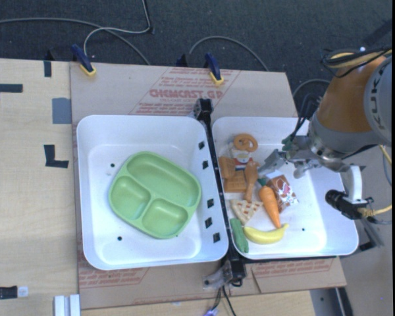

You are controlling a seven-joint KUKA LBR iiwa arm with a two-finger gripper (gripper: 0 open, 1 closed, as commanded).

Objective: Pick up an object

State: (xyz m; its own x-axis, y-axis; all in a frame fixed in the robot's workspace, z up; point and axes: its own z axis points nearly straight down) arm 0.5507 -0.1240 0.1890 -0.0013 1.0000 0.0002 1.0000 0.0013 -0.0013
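**Claw poised over the toy food in the right bin**

The claw hangs low over the right bin, reaching in from the right side; whether its fingers are spread or pressed together I cannot tell, since they blur against the white floor. Nothing is visibly pinched between them.

The move turns on what lies just to the claw's lower left. There, touching or nearly so, sits a small red packet, and just beside it a toy carrot whose long axis runs from upper left to lower right, stem end toward the claw. The carrot looks like the nearest graspable piece, and a grip across its narrow width would suit it best.

Farther left lie a brown toy biscuit stack with a pretzel above it. Below the carrot rest a waffle wedge, a banana lying crosswise, and a green pod.

The left bin holds a green divided plate, well apart from the claw. Both bins sit on the cardboard-covered worktop.
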